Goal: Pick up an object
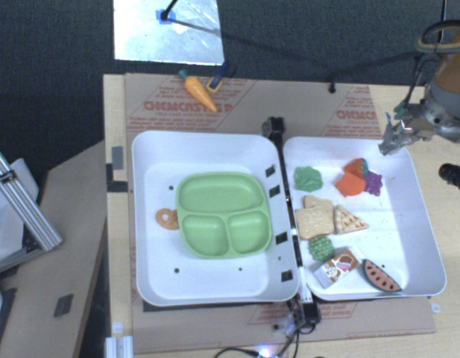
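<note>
a: where's the gripper (392,142)?
b: above the back right corner of the right bin (425,239), nothing between its fingers; open or closed, i cannot tell.
a: and the toys?
b: all in that bin: strawberry (354,168), grapes (373,183), lettuce (308,177), toast (314,221), watermelon slice (381,275).
a: the left bin (151,171)?
b: a green plate (222,213), a small pretzel (167,218) touching it. a carrot (199,93) lies on the worktop (80,200) behind.

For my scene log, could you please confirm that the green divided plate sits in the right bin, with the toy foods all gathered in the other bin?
Not quite: the camera view shows the green divided plate in the left bin, not the right one. The toy foods, such as the watermelon slice and the toast, lie in the other bin, except a small pretzel beside the plate.
</note>
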You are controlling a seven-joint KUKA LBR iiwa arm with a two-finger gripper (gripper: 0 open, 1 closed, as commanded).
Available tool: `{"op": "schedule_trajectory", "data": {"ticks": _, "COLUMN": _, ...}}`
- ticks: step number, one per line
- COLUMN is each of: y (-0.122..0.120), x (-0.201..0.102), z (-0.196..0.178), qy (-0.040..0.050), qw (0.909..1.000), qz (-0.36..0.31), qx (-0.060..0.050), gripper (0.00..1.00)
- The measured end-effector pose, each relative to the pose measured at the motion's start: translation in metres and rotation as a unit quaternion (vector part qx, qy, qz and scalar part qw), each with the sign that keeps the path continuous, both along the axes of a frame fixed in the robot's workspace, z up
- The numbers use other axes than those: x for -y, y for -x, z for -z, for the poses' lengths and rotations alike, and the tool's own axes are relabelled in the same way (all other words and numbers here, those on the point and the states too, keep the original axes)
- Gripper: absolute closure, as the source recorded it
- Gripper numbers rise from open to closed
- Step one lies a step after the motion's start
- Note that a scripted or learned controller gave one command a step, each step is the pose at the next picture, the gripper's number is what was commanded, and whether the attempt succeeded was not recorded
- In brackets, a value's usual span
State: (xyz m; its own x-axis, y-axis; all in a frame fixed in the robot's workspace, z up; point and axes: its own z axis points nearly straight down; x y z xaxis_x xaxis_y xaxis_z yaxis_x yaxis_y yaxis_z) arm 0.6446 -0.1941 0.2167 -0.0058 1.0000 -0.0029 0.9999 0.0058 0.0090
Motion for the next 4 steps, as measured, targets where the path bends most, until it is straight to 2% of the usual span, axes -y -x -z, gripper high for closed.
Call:
{"op": "schedule_trajectory", "data": {"ticks": 1, "y": -0.001, "x": 0.0, "z": -0.009, "qy": -0.0009, "qw": 1.0, "qz": 0.0, "qx": -0.002, "gripper": 1.0}}
{"op": "schedule_trajectory", "data": {"ticks": 2, "y": 0.007, "x": -0.048, "z": -0.002, "qy": -0.002, "qw": 1.0, "qz": -0.002, "qx": -0.004, "gripper": 1.0}}
{"op": "schedule_trajectory", "data": {"ticks": 3, "y": 0.007, "x": -0.104, "z": -0.014, "qy": -0.0024, "qw": 1.0, "qz": -0.002, "qx": -0.003, "gripper": 1.0}}
{"op": "schedule_trajectory", "data": {"ticks": 4, "y": 0.019, "x": -0.157, "z": -0.018, "qy": -0.0026, "qw": 1.0, "qz": -0.002, "qx": -0.004, "gripper": 1.0}}
